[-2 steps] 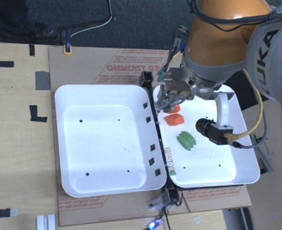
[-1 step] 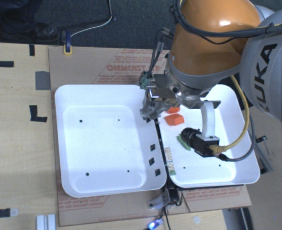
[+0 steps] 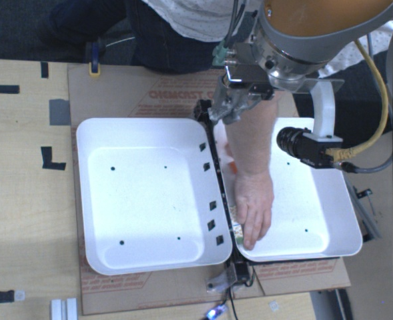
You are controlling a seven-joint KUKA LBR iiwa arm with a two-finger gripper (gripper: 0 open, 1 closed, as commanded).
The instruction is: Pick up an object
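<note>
Camera view: my end effector [image 3: 226, 109] hangs above the divider btwn the two bins, near the far end; can't tell its state. A person's hand [image 3: 253, 209] lies in the right bin [image 3: 323, 239], fingertips on a small greenish object [image 3: 237, 232] by the divider. Left bin [image 3: 143, 192] sits alongside on the table [image 3: 23, 199].

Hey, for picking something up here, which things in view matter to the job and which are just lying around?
Part of the job:
- the gripper, over the seam between the bins
- the right bin
- a small greenish object under a person's hand in that bin; too hidden to identify

Just there:
- the left bin
- the cardboard sheet under the bins
- the yellow cable
</note>
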